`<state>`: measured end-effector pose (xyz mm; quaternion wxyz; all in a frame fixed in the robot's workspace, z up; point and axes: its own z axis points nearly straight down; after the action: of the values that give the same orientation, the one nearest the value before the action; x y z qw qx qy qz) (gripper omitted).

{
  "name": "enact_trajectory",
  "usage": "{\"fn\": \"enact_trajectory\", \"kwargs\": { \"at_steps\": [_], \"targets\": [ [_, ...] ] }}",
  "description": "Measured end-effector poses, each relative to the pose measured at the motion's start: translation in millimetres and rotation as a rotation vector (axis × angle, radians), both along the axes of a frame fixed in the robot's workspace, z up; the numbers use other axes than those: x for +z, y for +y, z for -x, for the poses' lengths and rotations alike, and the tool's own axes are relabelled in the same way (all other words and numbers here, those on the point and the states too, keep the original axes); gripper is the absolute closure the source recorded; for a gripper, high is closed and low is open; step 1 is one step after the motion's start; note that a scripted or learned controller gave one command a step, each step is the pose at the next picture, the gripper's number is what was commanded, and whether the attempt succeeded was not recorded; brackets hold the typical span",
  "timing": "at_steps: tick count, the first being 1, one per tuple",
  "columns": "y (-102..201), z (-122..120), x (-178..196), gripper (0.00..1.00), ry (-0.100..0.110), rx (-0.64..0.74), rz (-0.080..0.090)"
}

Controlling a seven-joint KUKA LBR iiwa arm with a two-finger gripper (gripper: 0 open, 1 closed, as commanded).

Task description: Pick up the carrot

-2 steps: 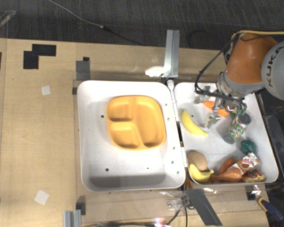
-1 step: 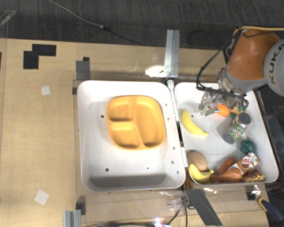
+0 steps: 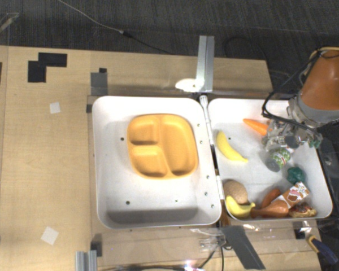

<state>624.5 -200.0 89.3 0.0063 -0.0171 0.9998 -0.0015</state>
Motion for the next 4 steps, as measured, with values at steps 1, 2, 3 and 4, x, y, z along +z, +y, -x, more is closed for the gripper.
{"fn": "enact_trajectory", "kwargs": {
  "at_steps": [1,2,3,4],
  "targets": [
    [2,0,-1,0.0,0.001,0.003,-0.001],
    [34,-39,-2,0.0,0.04,-0.052,0.002],
    [36,-48,16,1.0,-0.004,-0.049,0.004],
    [54,-36,0,1.0,0.0,-0.215,-0.005]
  ]
}}
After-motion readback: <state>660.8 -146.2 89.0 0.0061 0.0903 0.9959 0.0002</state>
